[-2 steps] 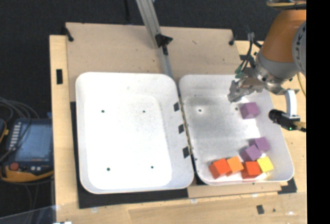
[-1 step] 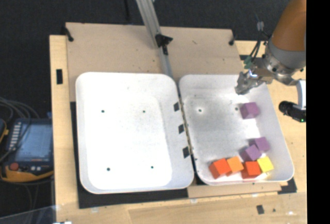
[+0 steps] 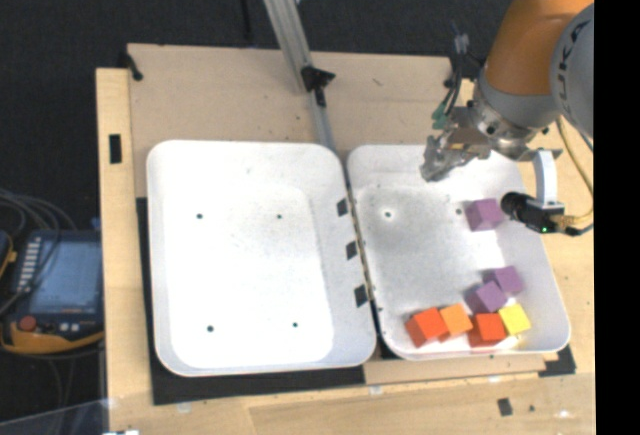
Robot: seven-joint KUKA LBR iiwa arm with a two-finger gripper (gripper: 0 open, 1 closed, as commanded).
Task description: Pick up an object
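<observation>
The end effector (image 3: 440, 166) hangs over the right bin's (image 3: 400, 253) far edge, its grip state unclear. A purple block (image 3: 484, 214) lies just near-right of it; other blocks (image 3: 468, 313) cluster at the near edge.

Arm over the right-hand bin, blocks bunched in its near corner

The gripper (image 3: 440, 163) hangs above the right bin (image 3: 400, 253), near its far edge. One purple block (image 3: 484, 214) sits apart; two purple blocks (image 3: 497, 288), orange blocks (image 3: 450, 324) and a yellow block (image 3: 515, 319) crowd together. The left bin (image 3: 240, 253) lies beside it.
</observation>
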